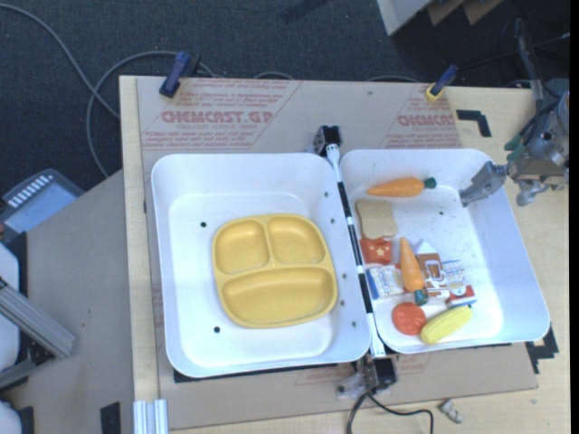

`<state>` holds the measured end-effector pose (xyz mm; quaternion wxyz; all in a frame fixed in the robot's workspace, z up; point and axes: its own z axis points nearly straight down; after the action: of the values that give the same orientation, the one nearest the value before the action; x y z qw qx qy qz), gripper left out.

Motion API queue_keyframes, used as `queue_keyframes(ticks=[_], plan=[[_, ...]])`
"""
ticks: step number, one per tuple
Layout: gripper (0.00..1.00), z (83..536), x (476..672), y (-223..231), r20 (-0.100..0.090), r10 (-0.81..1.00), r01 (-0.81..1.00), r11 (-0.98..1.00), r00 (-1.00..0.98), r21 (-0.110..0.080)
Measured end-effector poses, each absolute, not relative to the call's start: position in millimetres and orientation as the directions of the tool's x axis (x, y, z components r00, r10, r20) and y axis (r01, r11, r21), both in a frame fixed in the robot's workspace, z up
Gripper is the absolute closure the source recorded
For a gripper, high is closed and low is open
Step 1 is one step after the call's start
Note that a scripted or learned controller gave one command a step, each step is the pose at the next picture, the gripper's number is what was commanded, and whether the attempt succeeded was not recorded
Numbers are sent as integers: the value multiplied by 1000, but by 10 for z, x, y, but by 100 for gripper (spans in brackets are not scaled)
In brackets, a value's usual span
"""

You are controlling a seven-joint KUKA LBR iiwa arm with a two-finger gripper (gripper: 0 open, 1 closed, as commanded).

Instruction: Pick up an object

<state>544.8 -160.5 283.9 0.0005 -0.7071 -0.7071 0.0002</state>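
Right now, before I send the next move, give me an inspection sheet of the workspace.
Surface: bench bearing two white bins, left bin and right bin.
Job's things: in right bin, carrot, bread slice, small carrot, tomato, corn, packets.
Clutter: yellow divided tray in left bin.
Gripper: gripper over right bin's far right corner, holding nothing seen.
Cables: grey cable on floor, upper left.
Surroundings: dark carpet.

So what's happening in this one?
The arm's gripper sits at the right bin's upper right edge, with nothing between its fingers. The toy food lies untouched there: a carrot, bread slice, tomato and corn cob. The left bin holds a yellow divided tray.
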Motion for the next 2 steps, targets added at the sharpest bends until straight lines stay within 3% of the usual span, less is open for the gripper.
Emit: queue_keyframes(ticks=[1,2], plan=[[0,1643,5165,-1222,0,1000,1000,-1,1,-1],[0,901,5131,-945,-3,1000,1000,-2,2,10]])
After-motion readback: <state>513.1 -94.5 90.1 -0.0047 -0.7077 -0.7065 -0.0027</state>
